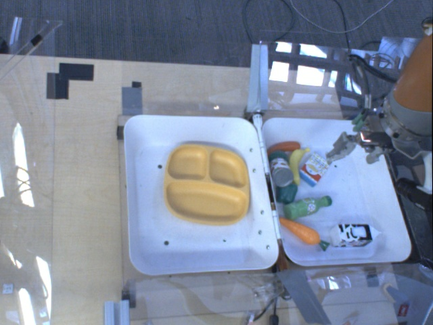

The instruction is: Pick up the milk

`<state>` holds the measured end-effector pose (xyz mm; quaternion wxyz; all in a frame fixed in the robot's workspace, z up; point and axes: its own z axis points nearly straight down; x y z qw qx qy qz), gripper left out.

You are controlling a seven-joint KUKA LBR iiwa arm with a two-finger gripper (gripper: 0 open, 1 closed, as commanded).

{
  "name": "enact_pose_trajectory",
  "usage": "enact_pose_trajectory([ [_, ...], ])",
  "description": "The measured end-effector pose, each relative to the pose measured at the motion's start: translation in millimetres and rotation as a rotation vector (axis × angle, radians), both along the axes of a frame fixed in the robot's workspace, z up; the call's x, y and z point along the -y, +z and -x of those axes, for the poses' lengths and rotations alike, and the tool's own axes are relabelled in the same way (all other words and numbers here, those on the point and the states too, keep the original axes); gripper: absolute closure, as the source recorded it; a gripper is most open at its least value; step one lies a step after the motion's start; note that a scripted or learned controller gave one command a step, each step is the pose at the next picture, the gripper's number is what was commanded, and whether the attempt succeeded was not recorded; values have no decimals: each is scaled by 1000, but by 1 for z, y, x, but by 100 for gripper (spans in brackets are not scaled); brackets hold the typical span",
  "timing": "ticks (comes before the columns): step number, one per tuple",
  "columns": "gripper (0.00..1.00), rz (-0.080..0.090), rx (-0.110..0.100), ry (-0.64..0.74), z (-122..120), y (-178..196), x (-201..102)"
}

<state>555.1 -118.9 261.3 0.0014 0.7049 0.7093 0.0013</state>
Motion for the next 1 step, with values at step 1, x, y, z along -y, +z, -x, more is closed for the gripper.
enact_pose_trajectory([
  [1,0,1,-1,141,-20,-95,24],
])
